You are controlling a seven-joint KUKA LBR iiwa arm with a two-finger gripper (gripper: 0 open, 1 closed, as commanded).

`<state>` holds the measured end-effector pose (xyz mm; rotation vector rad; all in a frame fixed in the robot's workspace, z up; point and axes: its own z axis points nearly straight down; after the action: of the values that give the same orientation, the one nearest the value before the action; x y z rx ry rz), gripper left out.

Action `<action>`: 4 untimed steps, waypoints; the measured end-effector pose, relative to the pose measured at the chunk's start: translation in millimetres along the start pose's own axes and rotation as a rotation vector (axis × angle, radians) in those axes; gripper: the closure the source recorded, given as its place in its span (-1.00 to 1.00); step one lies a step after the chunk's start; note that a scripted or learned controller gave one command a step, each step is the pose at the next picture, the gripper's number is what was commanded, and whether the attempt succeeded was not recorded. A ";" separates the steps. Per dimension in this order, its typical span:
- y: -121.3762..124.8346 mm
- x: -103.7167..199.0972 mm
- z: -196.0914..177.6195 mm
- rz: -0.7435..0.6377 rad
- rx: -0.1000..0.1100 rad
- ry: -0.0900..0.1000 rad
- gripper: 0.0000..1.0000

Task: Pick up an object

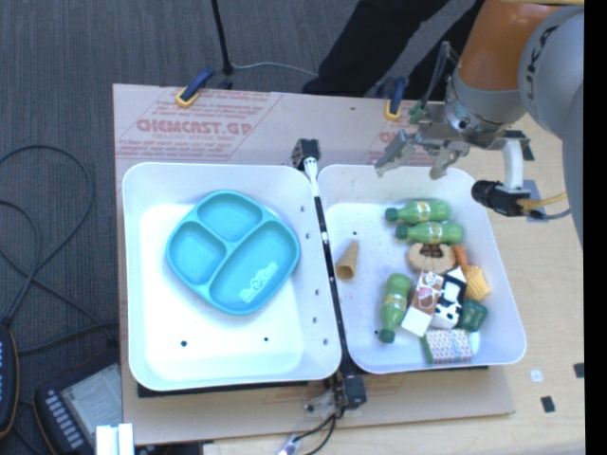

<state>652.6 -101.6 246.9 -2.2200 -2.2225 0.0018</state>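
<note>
Hovering over the right bin's (498, 344) far edge, the gripper (415, 159) with fingers spread and nothing between them, toy bottles (425, 221), cone (347, 259) and cartons below, blue plate (233, 251) in left bin (152, 349)

lab/test bench | brown cardboard-covered board (190, 131) clamped down | loose black cables (38, 254) on grey carpet (57, 64) | grey-orange robot arm (531, 36)

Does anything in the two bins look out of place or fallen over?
Slightly: the green bottles in the right bin lie on their sides, and an ice-cream cone lies apart from the pile. Nothing looks spilled or broken.
</note>
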 end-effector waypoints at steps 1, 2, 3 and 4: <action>-51.5 -42.2 75.5 0.002 0.003 -0.001 -1.00; -32.4 -67.1 132.6 -0.001 -0.019 -0.006 -1.00; -29.8 -67.7 133.7 -0.001 -0.022 -0.007 -1.00; -27.6 -68.3 134.4 -0.002 -0.025 -0.007 -1.00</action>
<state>624.9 -170.1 112.6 -2.2339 -2.2402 -0.0180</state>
